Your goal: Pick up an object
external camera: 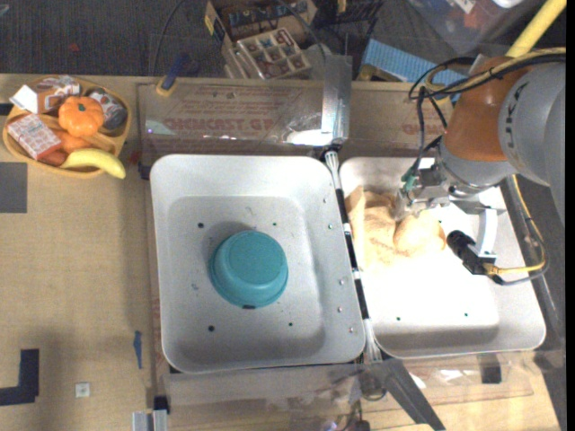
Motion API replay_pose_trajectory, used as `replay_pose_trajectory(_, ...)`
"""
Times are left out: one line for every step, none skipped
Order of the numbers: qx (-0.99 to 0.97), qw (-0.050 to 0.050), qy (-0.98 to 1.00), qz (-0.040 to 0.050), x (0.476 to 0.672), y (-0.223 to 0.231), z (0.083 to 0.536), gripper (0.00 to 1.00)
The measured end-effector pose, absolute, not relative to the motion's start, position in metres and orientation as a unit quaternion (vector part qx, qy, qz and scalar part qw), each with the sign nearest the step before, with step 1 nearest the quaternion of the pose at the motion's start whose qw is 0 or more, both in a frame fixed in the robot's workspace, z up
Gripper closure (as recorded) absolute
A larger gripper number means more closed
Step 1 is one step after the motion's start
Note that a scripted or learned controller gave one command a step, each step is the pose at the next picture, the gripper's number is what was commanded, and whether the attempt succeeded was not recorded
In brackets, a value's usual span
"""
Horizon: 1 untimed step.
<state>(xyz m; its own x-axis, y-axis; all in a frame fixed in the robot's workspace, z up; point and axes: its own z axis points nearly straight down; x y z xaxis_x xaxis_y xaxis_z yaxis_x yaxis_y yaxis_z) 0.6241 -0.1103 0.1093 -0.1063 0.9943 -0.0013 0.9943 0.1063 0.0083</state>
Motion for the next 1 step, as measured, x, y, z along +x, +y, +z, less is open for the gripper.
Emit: replay_pose_trajectory(0.708,0.001,0.706,0.0001,0.6241,-0.1466,0.1977,1.00)
